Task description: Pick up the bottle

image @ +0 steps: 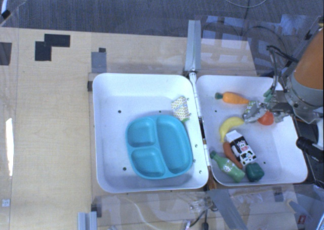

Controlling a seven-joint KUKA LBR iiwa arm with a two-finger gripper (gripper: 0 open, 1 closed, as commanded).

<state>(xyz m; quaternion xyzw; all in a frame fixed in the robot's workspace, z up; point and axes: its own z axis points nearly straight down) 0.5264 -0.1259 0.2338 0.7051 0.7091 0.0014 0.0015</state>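
Observation:
The bottle (pixel 227 167) is green with a pale label and lies on its side near the front left corner of the right bin (pixel 298 173), its neck pointing toward the divider. My gripper (pixel 254 112) hangs over the middle of the right bin, well behind the bottle and apart from it. It sits just left of a red-orange round item (pixel 267 118) and to the right of a banana (pixel 230 124).
Also in the right bin are a carrot (pixel 234 98) at the back, a cow-print carton (pixel 241 148) over an orange piece (pixel 231 153), and a dark green lump (pixel 254 173) beside the bottle. The left bin (pixel 109 122) holds a blue divided plate (pixel 159 146) and a small patterned packet (pixel 180 108).

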